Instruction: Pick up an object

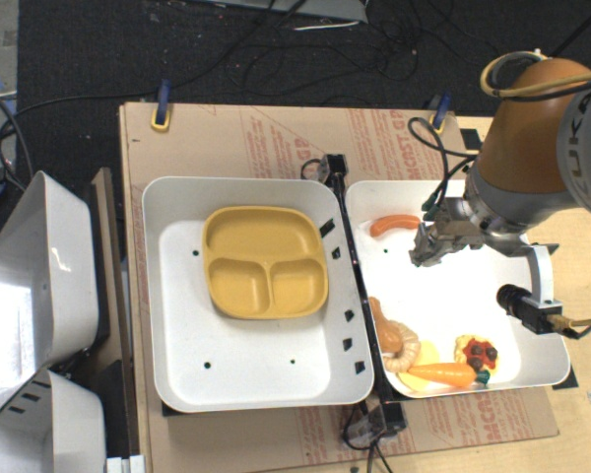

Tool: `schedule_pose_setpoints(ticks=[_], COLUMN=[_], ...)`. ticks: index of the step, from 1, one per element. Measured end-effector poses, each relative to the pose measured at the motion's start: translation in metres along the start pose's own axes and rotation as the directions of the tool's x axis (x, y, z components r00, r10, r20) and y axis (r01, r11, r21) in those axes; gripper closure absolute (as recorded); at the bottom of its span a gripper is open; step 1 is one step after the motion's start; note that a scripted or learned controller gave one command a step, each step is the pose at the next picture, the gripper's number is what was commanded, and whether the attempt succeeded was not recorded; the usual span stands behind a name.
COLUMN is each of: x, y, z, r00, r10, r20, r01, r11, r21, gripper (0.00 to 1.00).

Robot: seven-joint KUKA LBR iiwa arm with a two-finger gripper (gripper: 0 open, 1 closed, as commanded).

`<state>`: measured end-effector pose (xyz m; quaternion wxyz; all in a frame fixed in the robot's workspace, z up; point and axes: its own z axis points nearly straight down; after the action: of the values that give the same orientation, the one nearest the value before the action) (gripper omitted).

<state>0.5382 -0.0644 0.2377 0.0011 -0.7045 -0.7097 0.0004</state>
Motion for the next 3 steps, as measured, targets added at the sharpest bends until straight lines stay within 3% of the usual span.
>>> schedule_pose_setpoints(ticks=[2, 3], x=[0.116, 0.157], y=[0.019, 0.04], z=[0.015, 0.01], r00=[1.0, 1.0], r10=[-0.001, 0.0], r20=[0.0, 0.0], r01=[0.001, 0.0], r11=[1.0, 1.0], r21=[-0.002, -0.005], gripper=[1.0, 1.0])
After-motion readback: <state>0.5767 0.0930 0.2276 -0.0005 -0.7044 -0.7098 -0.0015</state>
